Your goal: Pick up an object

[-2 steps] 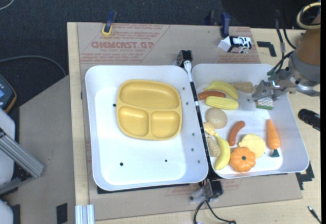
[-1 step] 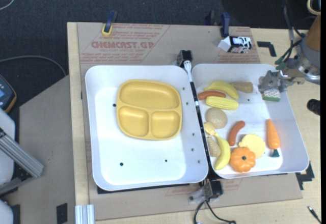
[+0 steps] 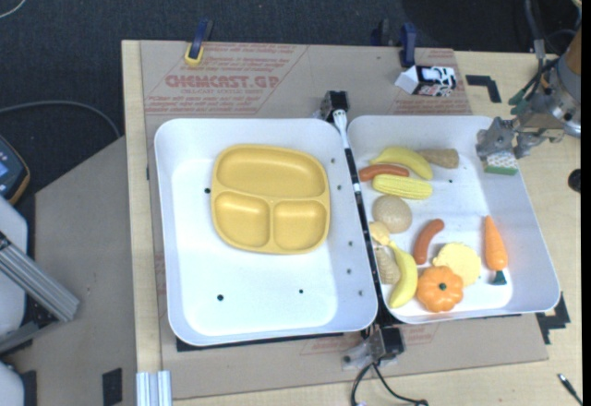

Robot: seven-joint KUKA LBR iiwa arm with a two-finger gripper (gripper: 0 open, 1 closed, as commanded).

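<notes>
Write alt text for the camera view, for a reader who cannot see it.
A gripper on a grey arm reaching in from the right hovers over the right white bin's far right corner. That bin holds toy food: bananas, sausages, corn, a carrot and a small pumpkin. The left white bin holds a yellow divided plate.

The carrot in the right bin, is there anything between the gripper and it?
Nothing visible blocks it. The gripper sits at the right bin's upper right rim, and the carrot lies below it near the right wall, with bare bin floor between. Its closest neighbour, the yellow piece, lies to the carrot's left, off that path.
</notes>
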